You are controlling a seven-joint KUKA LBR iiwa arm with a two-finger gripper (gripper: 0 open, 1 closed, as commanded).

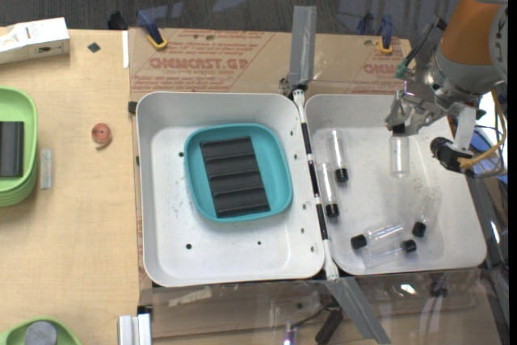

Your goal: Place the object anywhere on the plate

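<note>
A teal square plate (pixel 280 174) lies in the left bin (pixel 161 198) with a black ridged insert (pixel 234 176) on it. Over the right bin (pixel 452 250), near its far right side, my gripper (pixel 401 125) is shut on a clear vial (pixel 399 157), which hangs upright from the fingers with its top end hidden between them. Several more clear vials with black caps lie in the right bin: one (pixel 334 149) and another (pixel 325 188) along the left wall, and two (pixel 381 237) (pixel 423 212) near the front.
A grey metal post (pixel 303 44) stands behind the seam between the bins. On the wooden bench to the left are stacked green plates (pixel 20 113), a small pink disc (pixel 100 133) and a white box (pixel 32 39). Cables (pixel 456 157) trail beside the wrist.
</note>
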